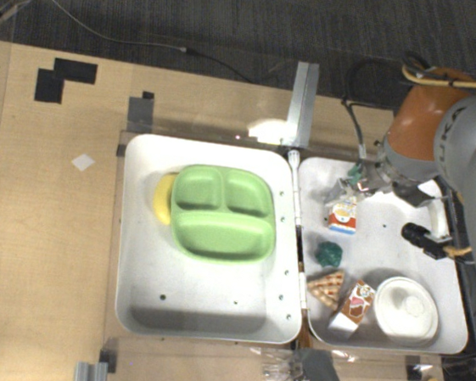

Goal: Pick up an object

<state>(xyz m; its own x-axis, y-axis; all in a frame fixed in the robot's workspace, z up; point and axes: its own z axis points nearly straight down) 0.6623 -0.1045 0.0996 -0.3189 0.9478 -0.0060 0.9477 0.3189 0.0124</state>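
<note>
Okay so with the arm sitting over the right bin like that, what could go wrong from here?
The hand hovers at the right bin's far edge beside the small carton, so it might clip the wall or tip the carton. The pizza slice, second carton and white bowl crowd together; grabbing one could shove the others.

Taking the divided tray (221,212) in the left bin (199,309) as our mark, we see a banana (162,199) under its left edge, and to its right, in the right bin (451,342), a small carton (343,215), a pizza slice (327,287) and a bowl (406,308).
</note>
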